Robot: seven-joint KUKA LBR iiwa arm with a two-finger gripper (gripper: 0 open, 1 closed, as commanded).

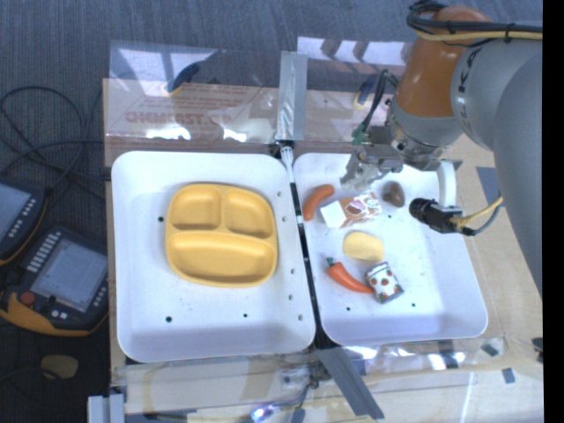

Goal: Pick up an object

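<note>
1. Gripper (368,167) is seen low over the far edge of the right bin (458,311); whether it is open or closed cannot be told, and nothing is seen held.
2. A small printed packet (359,208) lies just below the tool, near a sausage (317,201) and a brown lump (393,194).
3. A clean pick is judged to need a descent centred on one item, clear of its neighbours.
4. A yellow divided plate (222,233) is seen in the left bin (141,324).
</note>
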